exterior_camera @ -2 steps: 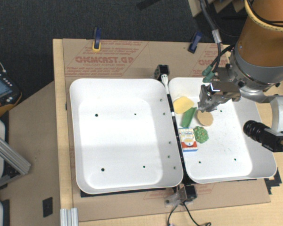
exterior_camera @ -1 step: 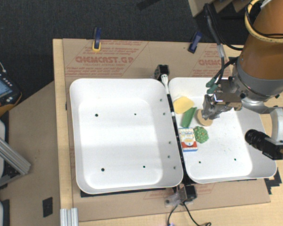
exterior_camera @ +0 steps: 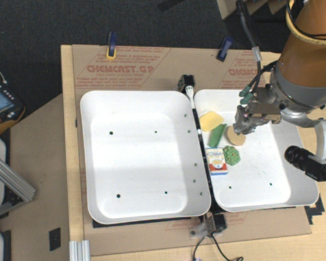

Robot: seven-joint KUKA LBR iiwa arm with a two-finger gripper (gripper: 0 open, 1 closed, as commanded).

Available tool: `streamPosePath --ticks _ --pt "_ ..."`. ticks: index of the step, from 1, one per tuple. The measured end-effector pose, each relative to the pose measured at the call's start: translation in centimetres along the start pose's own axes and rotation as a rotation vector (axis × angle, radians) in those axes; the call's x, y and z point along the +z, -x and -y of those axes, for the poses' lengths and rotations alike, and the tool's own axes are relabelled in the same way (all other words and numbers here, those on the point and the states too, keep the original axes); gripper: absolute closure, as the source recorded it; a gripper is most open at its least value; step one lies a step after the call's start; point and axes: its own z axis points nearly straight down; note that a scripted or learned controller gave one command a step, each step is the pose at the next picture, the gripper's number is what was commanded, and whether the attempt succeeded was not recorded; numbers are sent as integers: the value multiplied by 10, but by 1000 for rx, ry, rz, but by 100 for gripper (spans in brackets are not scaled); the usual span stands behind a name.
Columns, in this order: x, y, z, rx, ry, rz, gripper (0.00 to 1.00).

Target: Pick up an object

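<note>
Tan round disc (exterior_camera: pixel 237 139) under metal jaws (exterior_camera: pixel 241 128); grip cannot be told

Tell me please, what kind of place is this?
Probably a robotics lab bench for picking trials: a robot arm reaches over two white bins, which sit on clamped cardboard, and small toy food items lie in the right bin.

The gripper (exterior_camera: pixel 243 128) hides part of a tan disc (exterior_camera: pixel 237 139); its fingertips blur together; the arm (exterior_camera: pixel 309 48) runs past the picture's right edge.
</note>
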Motion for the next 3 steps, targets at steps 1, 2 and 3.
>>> streamPosePath --ticks 1,2,3 --pt "-10 0 -1 0 2 0 100" --pt "-20 0 -1 -1 4 1 100" --pt "21 12 1 2 -6 0 100"
